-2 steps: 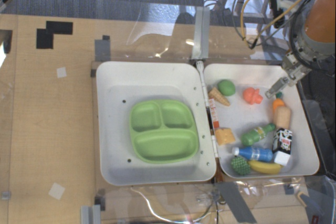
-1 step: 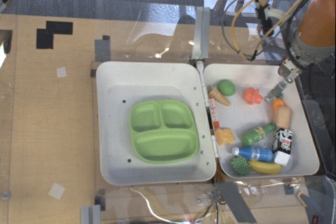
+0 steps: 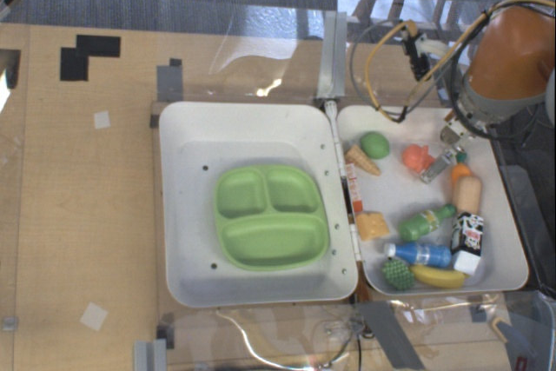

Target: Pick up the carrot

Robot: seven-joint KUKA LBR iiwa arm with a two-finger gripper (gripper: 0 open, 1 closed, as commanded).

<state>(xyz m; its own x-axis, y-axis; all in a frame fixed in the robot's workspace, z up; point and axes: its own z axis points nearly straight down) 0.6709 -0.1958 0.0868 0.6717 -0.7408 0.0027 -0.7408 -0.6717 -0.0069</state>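
Observation:
The carrot [image 3: 460, 173] is a small orange piece with a green top, lying near the right wall of the right bin [image 3: 518, 261]. It touches a beige piece [image 3: 468, 195] just below it. My gripper [image 3: 439, 164] hangs low over the bin right beside the carrot's left, between it and a red toy [image 3: 417, 157]. The carrot lies beside the gripper, not in it. The grey arm with its orange band [image 3: 514, 52] reaches in from the upper right.
The right bin also holds a green lime [image 3: 375, 143], a cone [image 3: 361, 161], a yellow wedge [image 3: 373, 226], a green bottle [image 3: 426, 223], a black-and-white carton [image 3: 468, 235], a blue bottle [image 3: 420, 255] and a banana [image 3: 439, 276]. A green divided plate [image 3: 271, 215] lies in the left bin [image 3: 187, 187].

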